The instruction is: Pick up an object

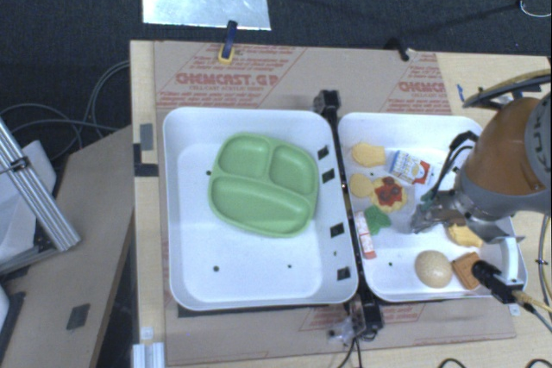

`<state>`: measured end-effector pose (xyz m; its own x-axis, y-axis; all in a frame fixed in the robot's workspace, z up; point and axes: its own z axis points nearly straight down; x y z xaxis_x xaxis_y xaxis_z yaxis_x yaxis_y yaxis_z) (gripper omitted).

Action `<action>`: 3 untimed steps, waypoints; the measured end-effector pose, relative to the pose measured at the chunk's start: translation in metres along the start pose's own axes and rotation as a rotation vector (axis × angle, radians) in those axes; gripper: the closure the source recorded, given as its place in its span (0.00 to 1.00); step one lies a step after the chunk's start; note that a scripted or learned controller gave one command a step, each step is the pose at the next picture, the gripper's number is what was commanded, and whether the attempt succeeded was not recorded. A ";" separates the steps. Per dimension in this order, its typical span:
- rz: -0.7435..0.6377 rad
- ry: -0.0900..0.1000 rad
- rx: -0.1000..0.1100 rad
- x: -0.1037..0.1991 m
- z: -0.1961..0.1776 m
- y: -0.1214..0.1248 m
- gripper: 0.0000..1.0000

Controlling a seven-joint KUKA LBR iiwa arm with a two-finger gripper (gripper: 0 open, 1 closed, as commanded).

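Toys clustered in right bin (379, 284): pizza slice (390, 194) just left of gripper (424, 215), tan egg (434, 268) below it, yellow piece (368, 155) farther up-left. Gripper low over bin, nearest pizza slice. Cannot tell its state. Green plate (263, 184) lying in left bin (185, 271).

Bench (259, 73) is covered by printed cardboard; two white bins are set on it side by side: left bin (185, 271), right bin (392, 289).
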<state>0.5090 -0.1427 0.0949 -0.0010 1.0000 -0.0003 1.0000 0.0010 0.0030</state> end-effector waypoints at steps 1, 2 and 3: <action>-0.003 -0.001 -0.002 0.003 -0.044 0.005 1.00; -0.004 -0.002 -0.004 0.003 -0.108 0.008 1.00; -0.004 -0.001 -0.001 0.003 -0.130 0.010 1.00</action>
<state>0.5183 -0.1396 0.2253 -0.0046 1.0000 -0.0012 1.0000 0.0046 0.0042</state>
